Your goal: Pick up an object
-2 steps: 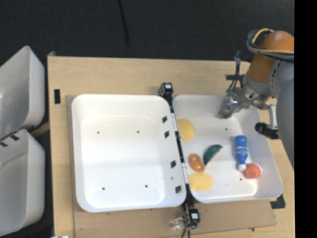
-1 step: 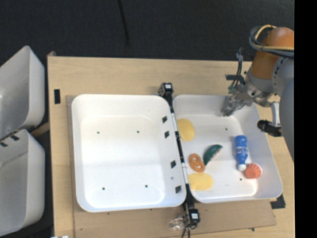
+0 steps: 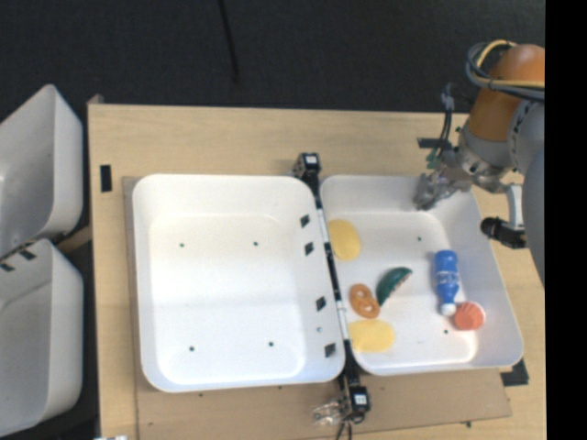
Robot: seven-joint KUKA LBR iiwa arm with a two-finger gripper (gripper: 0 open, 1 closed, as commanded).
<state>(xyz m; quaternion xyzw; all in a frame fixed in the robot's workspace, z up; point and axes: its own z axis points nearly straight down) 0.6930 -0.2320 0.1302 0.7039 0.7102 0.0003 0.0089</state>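
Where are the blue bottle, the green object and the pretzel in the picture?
blue bottle (image 3: 446, 275), camera view, middle of its body.
green object (image 3: 394, 282), camera view, its centre.
pretzel (image 3: 363, 301), camera view, its middle, near the divider.

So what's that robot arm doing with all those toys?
The grey robot arm with the orange band is trying to pick something up. Its gripper sits at the far edge of the right white bin, not touching any toy. Lying in that bin are a blue bottle, a green curved piece, an orange pretzel shape and two yellow pieces.
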